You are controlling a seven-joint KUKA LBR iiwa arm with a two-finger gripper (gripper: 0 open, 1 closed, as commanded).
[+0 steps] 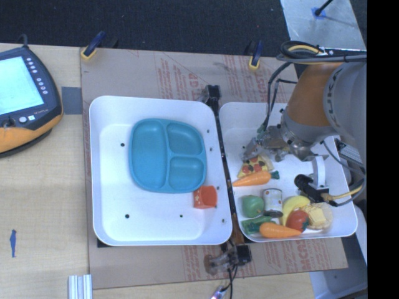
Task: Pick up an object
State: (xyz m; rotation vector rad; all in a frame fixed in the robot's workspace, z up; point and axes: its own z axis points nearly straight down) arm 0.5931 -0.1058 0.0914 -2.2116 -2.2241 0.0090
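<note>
In the right bin [234, 126], I saw the gripper [259, 149] low above a carrot [252, 179] and small toy foods; its grip I couldn't make out.

The blue plastic divided plate [167, 154] lies in the left shallow white bin [106, 223]. A small orange block [205, 197] sits touching the plate's lower right corner. To the plate's right, the right shallow white bin [234, 114] holds mixed toy food [283, 213]; the arm's gripper [260, 147] is above the pile.
</note>
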